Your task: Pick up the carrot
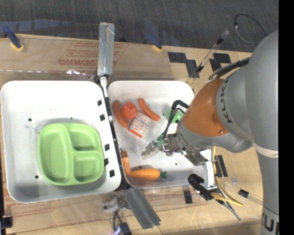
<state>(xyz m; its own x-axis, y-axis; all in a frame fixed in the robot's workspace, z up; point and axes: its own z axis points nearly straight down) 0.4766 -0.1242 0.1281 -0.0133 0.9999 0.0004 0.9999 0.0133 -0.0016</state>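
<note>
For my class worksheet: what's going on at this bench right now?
A grey robot arm reaches in from the right over the right-hand white bin. Its hand hovers just above the carrot, which lies untouched along the bin's near edge. Further back in that bin sit a few orange-red sausage-like pieces and a small red-and-white packet. The left bin holds a green divided plate.
</note>
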